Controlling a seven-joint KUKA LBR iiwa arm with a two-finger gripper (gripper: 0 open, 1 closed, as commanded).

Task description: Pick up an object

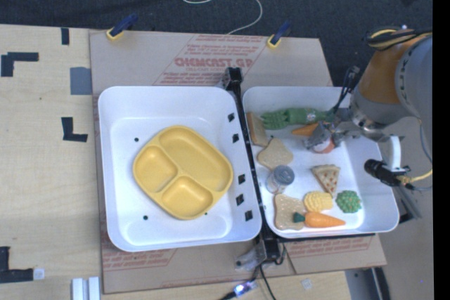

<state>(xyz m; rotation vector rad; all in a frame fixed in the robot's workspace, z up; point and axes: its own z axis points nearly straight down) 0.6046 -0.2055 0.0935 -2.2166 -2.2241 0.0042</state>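
Observation:
My gripper (322, 137) hangs low over the upper middle of the right bin (380, 225), on the grey arm with its orange band (383, 77) reaching in from the right. Just under and beside it lie a small orange piece (305, 128) and a red-and-white piece (323, 146); I cannot tell whether either is held. A green vegetable toy (287, 116) lies just left of the gripper. Lower in the bin are a bread slice (275, 152), a grey round disc (283, 175), a sandwich wedge (326, 178), a corn cob (318, 201), a broccoli (348, 201) and a carrot (325, 220).
The left bin (116, 151) holds a yellow divided plate (183, 171). Another brown toast piece (254, 128) leans at the right bin's left wall, and a bread piece (286, 207) lies by the carrot. A white cable (225, 0) loops behind the bins.

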